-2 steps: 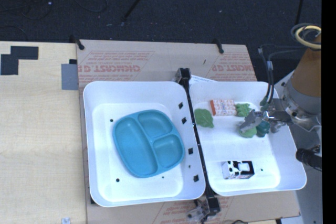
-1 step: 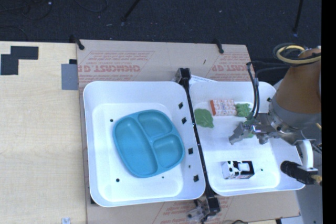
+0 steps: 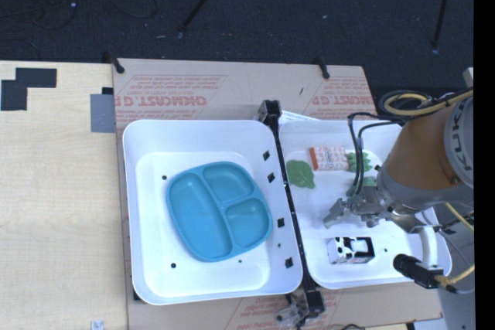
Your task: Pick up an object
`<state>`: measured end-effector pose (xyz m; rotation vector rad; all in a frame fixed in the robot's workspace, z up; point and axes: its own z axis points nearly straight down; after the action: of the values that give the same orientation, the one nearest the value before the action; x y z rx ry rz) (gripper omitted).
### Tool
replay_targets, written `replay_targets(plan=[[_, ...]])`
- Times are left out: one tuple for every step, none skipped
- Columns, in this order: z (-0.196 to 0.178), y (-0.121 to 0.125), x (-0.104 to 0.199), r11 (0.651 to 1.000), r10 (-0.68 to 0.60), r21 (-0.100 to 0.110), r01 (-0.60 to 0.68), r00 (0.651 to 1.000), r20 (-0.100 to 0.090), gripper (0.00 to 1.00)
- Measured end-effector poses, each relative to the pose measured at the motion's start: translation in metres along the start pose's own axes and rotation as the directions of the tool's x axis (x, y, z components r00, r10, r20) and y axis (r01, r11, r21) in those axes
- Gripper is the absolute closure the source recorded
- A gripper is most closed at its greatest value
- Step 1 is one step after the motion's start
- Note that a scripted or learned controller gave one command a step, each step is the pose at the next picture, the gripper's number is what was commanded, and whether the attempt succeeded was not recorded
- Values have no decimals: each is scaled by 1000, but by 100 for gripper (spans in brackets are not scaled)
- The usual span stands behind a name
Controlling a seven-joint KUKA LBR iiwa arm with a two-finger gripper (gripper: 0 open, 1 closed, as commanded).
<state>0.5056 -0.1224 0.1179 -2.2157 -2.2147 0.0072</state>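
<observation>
Several small things lie in the right bin (image 3: 309, 259): a green leaf-shaped piece (image 3: 300, 174), a red-and-white packet (image 3: 330, 158), and a black-and-white toy (image 3: 350, 250) near the front wall that looks light and stiff, best pinched across its short sides. Reaching in from the right, the arm (image 3: 421, 154) holds the gripper (image 3: 346, 214) low just above that toy; its jaws cannot be made out.

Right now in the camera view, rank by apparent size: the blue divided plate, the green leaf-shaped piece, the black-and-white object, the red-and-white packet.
1. Blue divided plate, by far the largest.
2. Black-and-white object and red-and-white packet: too alike to rank.
3. Green leaf-shaped piece, slightly smaller.
</observation>
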Motion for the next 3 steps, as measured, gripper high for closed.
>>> replay_targets(plan=[[32, 0, 1, 1000, 0, -4, 0, 1000, 1, 0], [20, 0, -1, 1000, 7, -7, -7, 1000, 3, 100], [-42, -4, -1, 1000, -2, -12, 2, 1000, 3, 100]])
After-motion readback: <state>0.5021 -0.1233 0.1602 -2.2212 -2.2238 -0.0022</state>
